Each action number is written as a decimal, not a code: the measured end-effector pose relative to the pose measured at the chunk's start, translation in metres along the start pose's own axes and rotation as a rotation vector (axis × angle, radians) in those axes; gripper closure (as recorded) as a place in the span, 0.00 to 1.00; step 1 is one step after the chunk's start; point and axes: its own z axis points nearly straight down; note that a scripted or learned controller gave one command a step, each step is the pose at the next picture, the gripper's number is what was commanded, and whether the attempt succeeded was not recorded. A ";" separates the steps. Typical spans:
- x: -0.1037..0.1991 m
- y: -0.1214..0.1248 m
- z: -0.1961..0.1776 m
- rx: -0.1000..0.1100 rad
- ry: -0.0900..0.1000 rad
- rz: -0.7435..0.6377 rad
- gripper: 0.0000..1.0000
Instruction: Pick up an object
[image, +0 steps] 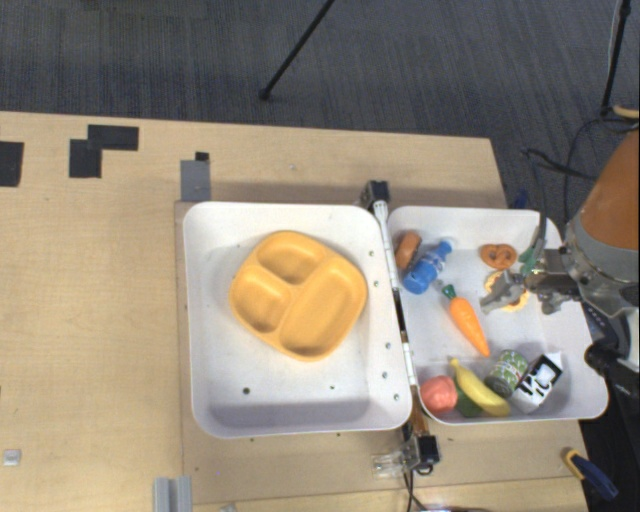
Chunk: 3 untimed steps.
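Orange carrot (468, 324) lies slanted mid right bin (590, 400), the likeliest target nearest the pincer (508, 288), though the task names no single object. Pincer sits low over the bin's right-centre, just right of the carrot's top, over a small pale-orange item (510, 302) I can't identify. Fingers look spread, nothing visibly between them, so I read it as open and not holding; low resolution, so a judgement.

Other candidates in the same bin:
- blue bottle (425, 268) and a brown piece (407, 249) at far left, touching or nearly so
- pretzel-like brown thing (497, 256) at the far side, just left of the arm (605, 240)
- near edge cluster: pink-red ball (438, 393), banana (478, 390), green-labelled can (508, 372), black-and-white box (541, 380), packed close together

Cluster is tight, likely harder to grasp cleanly; carrot sits apart with free space both sides, better for a two-finger close.

Left bin (215, 400) holds a yellow divided plate (298, 293), centre, tilted, well apart from the pincer. Probably a drop-off side, just a guess.

Both bins sit side by side on the light wood table (90, 330), joined by a middle clamp rail (392, 290). Arm reaches in from the right, wrist over the right bin's rim.

Stage: approach/descent, nothing lifted.
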 end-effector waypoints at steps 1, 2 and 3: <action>0.007 0.033 0.161 -0.008 -0.001 -0.008 0.00; 0.008 0.035 0.150 -0.012 0.000 -0.010 1.00; 0.065 0.064 0.064 -0.002 0.000 -0.500 1.00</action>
